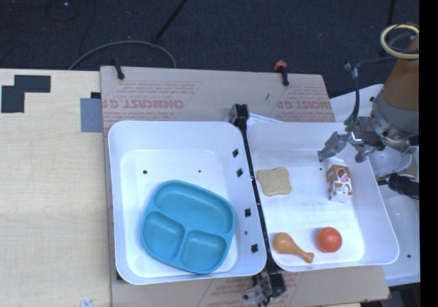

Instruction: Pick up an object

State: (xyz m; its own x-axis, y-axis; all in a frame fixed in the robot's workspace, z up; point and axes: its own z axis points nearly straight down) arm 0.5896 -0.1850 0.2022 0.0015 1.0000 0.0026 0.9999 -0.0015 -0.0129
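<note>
Gripper (pixel 340 150) sits over the far part of the right bin (pixel 301 143), reaching in from the right w/ the orange band visible above the wrist; its fingers look spread apart w/ nothing between them, though they're small here so that's a read, not a certainty. Closest candidate is the small carton (pixel 339 182), lying just near-side of the fingertips, close to the bin's right wall, long axis running far-to-near. Other options in the same bin: bread slice (pixel 274 181) toward the left wall, drumstick (pixel 293 247) near-left, tomato (pixel 330 238) near-right of centre, all apart from each other. Left bin (pixel 130 141) holds a blue divided plate (pixel 187 225), flat and wide, prob a poor grab for two fingers. Judgement: step in hand is approach/align, no contact yet. To do it well, go for the carton since it's nearest: shift slightly toward the near side so the fingers straddle its short width, rotate wrist so the jaws close across the narrow sides not end-to-end, then drop straight down. Keep clear of the right wall, since the outer finger could catch the rim. Descend low enough to get below the carton's top edge, else it'll likely squirt out. Close gently, as it looks light and may slide on smooth plastic.
</note>
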